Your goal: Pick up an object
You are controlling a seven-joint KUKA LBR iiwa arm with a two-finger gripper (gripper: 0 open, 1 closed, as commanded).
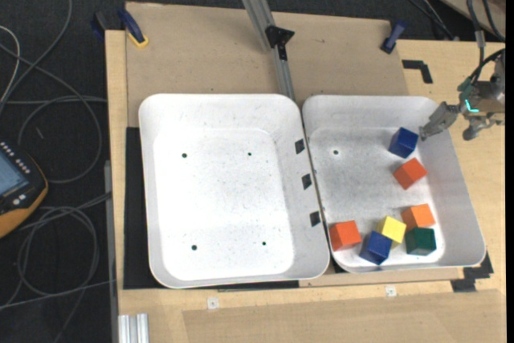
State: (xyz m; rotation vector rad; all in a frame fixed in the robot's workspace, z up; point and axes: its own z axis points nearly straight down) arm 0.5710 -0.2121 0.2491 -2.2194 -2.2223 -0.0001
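Bench (241, 309) is seen filling most of the frame, with two white bins set side by side on it. Left bin (161, 112) sits centre-left; nothing is seen in it but four small dark dots. Right bin (353, 104) sits centre-right and all the candidate objects are found there: blue cube (404, 142) in its upper right, orange-red cube (410, 173) just below that, then a cluster along the lower edge — orange cube (346, 234), dark blue cube (375, 247), yellow cube (393, 229), a second orange cube (418, 215) and green cube (421, 241), the last four packed close or touching. Gripper (458, 123) is seen at the right edge of the frame, at the bin's upper-right rim, near the blue cube but apart from it. Two fingers are seen spread apart, nothing is held between them. Task is judged not started in any real sense: no cube lifted, no contact made. Left to do: approach, close on a cube, lift. Blue cube is judged the likeliest target, being nearest and standing clear of the others.
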